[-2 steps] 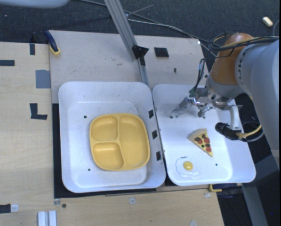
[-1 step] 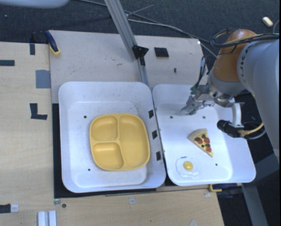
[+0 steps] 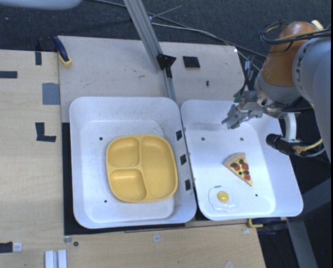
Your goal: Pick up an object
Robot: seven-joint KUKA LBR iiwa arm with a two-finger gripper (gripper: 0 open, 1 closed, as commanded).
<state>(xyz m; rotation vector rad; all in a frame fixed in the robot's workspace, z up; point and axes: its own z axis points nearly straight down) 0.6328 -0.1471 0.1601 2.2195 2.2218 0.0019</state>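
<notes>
Nearest to the camera is the pale wooden tabletop (image 3: 21, 166), with a light grain and some dark grey tape patches on its left part. On it stand two shallow white bins side by side, both of smooth plastic with rounded corners.

At the near edge of the right bin (image 3: 278, 202) lies a toy fried egg (image 3: 222, 197), flat, white, with a round yellow yolk in the middle. A little farther in the same bin lies a toy pizza slice (image 3: 239, 167), a flat triangle with a tan crust, an orange-yellow top and small red and dark spots on it. The two toys are near each other but do not touch.

The left bin (image 3: 82, 149) carries a yellow plate (image 3: 141, 168), matt, with rounded corners and three compartments: two small ones on the far side and one on the near left. The plate rests in the middle of the bin.

Farther, over the far part of the right bin, hangs the tool (image 3: 233, 120), grey metal, reaching in from the right. Its tips are small and partly blurred, so I cannot tell if they are apart or together; nothing is seen between them. It is apart from the pizza slice, on the far side of it. Behind it is the grey arm (image 3: 314, 66) with a glossy orange band (image 3: 283, 54).

A slanted metal bar (image 3: 144, 27) crosses the far side of the tabletop. I can read no writing or brand anywhere.
</notes>
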